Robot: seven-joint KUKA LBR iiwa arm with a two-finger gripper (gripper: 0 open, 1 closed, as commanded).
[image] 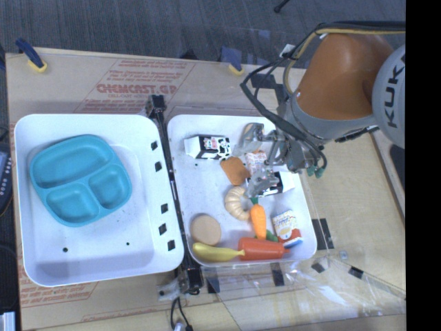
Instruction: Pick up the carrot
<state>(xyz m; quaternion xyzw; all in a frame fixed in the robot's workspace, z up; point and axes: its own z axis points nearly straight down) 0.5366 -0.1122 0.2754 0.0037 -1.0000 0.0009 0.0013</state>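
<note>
The carrot [258, 221] is short and orange with a green stub at its near end. It lies in the right bin [180, 185], toward the bin's near right part, pointing roughly away from me. My gripper [259, 182] hangs just beyond the carrot's far tip, low over the bin, with the grey arm and its orange band reaching in from the upper right. The gripper's metal parts blend with the items under it, and nothing orange shows inside it.
Around the carrot lie a croissant [236, 202], a brown biscuit [234, 170], a black-and-white carton [207, 145], a tan disc [205, 229], a banana [215, 253], a red vegetable [262, 248] and a small cup [284, 224]. The left bin [41, 254] holds a blue divided plate [80, 178].
</note>
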